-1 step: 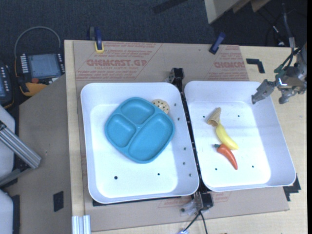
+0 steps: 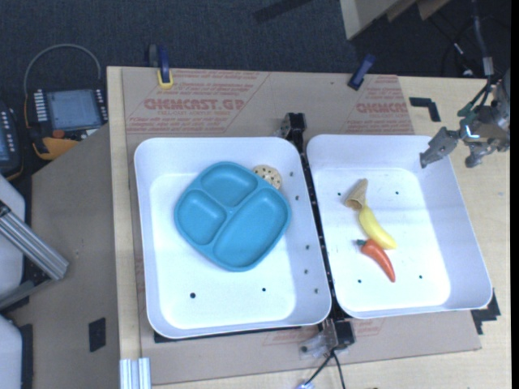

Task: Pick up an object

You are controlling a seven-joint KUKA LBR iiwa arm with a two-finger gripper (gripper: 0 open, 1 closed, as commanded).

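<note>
Gripper [image 2: 456,146] sits at the upper right edge of the right bin [image 2: 454,241], fingers spread apart with nothing between them, well apart from the items inside. Right bin holds a yellow banana [image 2: 377,228] near centre, a tan cone-shaped piece [image 2: 356,193] touching its upper end and a red-orange chili pepper [image 2: 379,259] touching its lower end, all lying flat on the floor. Left bin [image 2: 162,290] holds a blue divided plate [image 2: 233,215] tilted askew, with a round tan cookie [image 2: 267,173] tucked at its upper right edge, partly hidden by the plate.
</note>
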